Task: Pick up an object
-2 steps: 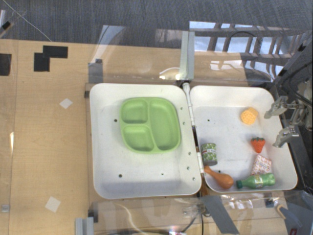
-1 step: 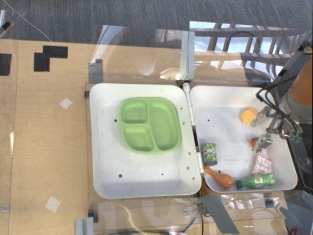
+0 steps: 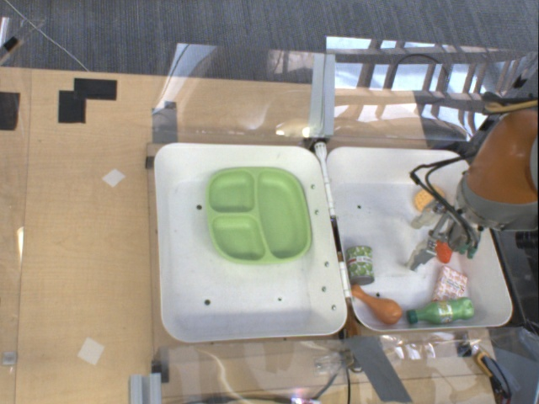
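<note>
1. The pincer (image 3: 425, 242) is hovering over the right bin (image 3: 379, 183), fingers spread wide, gripping nothing.
2. It should be descending straight, centring one item before closing.
3. The red-white packet (image 3: 450, 284) is lying just beside it, toward the bin's near edge; something small and red, possibly another item, is sitting at the fingers.
4. The can (image 3: 360, 263), drumstick (image 3: 376, 305) and green bottle (image 3: 441, 312) are lying farther off.

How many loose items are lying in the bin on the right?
5, maybe more under the arm: a small can by the left wall, a drumstick and green bottle along the front, a packet above the bottle, and an orange piece farther back.
</note>
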`<state>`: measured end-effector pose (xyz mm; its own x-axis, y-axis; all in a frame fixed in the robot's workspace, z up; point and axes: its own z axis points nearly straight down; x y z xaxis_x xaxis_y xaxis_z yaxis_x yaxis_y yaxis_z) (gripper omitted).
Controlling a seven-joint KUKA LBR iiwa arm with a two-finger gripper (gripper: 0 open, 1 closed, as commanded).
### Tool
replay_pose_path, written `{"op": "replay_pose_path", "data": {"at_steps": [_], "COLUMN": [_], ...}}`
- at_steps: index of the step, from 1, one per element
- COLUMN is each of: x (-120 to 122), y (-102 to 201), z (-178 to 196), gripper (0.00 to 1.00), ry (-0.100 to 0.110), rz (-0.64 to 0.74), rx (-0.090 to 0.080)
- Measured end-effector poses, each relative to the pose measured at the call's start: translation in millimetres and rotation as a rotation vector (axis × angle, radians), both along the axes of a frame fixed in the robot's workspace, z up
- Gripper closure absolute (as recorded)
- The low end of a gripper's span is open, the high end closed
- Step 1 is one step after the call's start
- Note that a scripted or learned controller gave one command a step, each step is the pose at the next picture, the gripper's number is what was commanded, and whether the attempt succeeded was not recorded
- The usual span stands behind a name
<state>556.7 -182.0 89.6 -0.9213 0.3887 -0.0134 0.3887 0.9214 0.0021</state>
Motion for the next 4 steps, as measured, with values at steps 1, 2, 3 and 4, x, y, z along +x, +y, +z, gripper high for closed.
{"op": "replay_pose_path", "data": {"at_steps": [1,2,3,4], "x": [5,-29,-62,-68], "y": [1,-7,-25,-24], "z": [15,190,269,340], "gripper": [1.00,1.00,1.00,1.00], "ry": [-0.014,-0.008,-0.003,-0.002], "rz": [0.008,0.036,-0.379,-0.613], "rx": [-0.004,-0.004,0.003,0.006]}}
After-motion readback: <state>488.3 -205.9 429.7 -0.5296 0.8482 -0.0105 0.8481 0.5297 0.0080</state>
